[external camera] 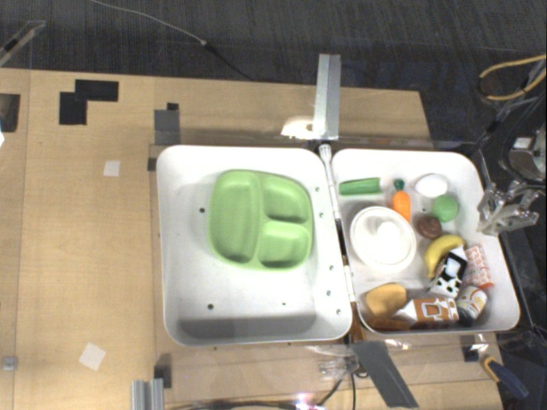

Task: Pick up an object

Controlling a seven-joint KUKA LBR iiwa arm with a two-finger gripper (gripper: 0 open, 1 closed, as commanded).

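My gripper (504, 209) is just outside the right bin (479, 171), near the banana (440, 250); its opening I cannot tell.

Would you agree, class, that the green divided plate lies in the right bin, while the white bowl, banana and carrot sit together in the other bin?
Not quite. The camera view shows the green divided plate lying in the left bin, not the right one. The rest holds: the white bowl, banana and carrot sit together in the other bin, the right bin.
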